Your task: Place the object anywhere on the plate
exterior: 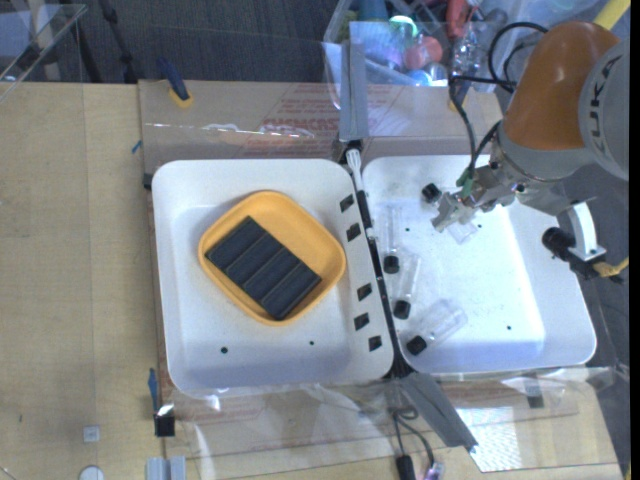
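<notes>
Dark slab [264,263] across plate [225,223]

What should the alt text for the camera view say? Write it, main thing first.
A yellow plate holding a dark ridged block sits in the left white bin. The arm's gripper hovers over the right bin, where clear plastic pieces lie.

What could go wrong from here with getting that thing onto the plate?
1. The clear pieces in the right bin barely stand out against the white floor, so a grab could easily miss.
2. The plate already carries a dark ridged block, leaving little bare rim.
3. The divider between the bins could catch a low carry from the pincer.
</notes>
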